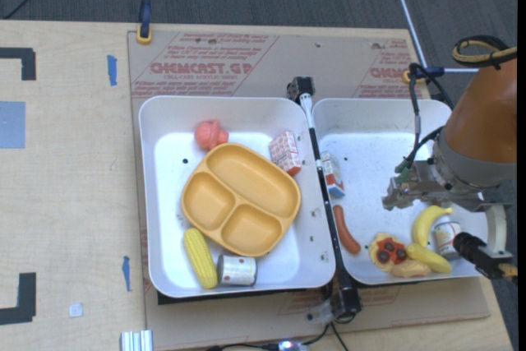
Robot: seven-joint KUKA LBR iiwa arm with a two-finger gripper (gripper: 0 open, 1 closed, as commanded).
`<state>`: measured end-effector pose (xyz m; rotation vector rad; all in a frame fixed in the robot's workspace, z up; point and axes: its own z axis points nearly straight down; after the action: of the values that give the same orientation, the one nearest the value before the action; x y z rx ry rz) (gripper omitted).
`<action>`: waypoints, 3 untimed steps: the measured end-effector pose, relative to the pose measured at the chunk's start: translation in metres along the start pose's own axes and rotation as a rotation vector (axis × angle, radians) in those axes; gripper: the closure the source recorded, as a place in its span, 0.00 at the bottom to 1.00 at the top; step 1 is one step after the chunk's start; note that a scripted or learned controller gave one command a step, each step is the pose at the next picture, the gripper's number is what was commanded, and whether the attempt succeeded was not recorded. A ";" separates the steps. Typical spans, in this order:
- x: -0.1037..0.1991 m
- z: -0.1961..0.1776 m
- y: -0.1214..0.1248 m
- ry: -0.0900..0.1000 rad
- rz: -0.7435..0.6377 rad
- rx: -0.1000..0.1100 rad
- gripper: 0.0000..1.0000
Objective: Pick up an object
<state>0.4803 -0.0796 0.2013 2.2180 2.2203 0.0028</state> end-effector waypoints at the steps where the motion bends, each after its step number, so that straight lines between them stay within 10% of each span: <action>1: 0.023 -0.005 0.001 0.000 -0.001 -0.001 1.00; 3: 0.009 -0.001 0.000 0.001 -0.001 0.001 1.00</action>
<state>0.4803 -0.0707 0.2027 2.2182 2.2221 0.0026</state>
